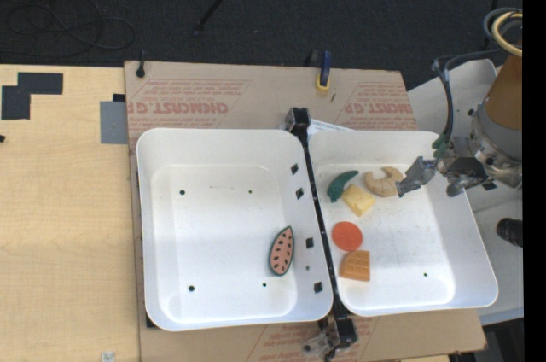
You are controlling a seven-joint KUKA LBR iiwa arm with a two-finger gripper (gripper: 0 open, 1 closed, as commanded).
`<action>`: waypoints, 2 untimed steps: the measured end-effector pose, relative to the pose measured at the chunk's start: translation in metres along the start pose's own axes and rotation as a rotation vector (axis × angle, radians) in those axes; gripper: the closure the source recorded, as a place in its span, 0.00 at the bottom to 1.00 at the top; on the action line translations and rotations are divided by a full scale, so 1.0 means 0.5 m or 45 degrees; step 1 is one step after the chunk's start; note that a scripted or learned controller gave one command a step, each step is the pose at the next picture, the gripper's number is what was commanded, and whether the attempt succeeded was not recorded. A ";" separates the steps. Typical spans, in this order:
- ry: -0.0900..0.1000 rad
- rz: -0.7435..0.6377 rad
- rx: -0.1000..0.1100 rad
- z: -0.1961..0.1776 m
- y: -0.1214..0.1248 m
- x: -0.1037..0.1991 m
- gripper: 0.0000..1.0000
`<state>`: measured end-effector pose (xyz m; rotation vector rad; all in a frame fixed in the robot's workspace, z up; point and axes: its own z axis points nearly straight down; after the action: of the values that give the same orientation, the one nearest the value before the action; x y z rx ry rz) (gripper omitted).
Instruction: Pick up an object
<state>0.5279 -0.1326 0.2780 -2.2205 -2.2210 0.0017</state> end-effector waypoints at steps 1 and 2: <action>0.006 -0.003 0.018 0.275 -0.001 0.074 0.00; 0.004 0.004 0.001 0.384 -0.018 0.036 0.00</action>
<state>0.5185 -0.1146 0.0860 -2.2218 -2.2162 -0.0010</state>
